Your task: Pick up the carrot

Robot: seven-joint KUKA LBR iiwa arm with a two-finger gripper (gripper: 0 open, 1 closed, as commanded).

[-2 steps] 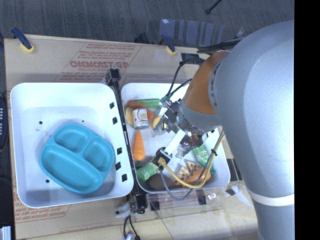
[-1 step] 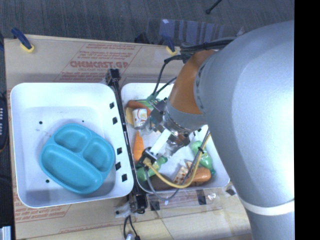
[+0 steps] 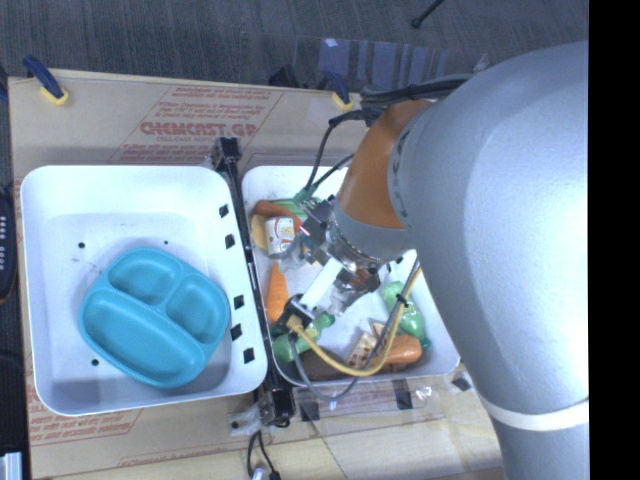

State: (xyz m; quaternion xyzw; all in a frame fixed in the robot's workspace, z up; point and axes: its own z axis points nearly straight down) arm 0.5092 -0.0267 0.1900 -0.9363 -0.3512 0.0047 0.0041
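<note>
The claw hangs over the right bin; whether it is clenched or released cannot be told. The carrot lies just beside it, toward the left bin.

Both bins plain white: left bin, right bin. Left bin floor has a few small dark dots. Divided plate: solid turquoise blue. Carrot: plain orange. Arm: grey shell, orange band. Bench sheet: tan cardboard, red printed lettering. Clamp: blue, yellow tip. Strip between bins: black. Right bin clutter: green piece, orange-brown piece, pale packet with red marking. Floor: dark grey, fine ribbing.
</note>
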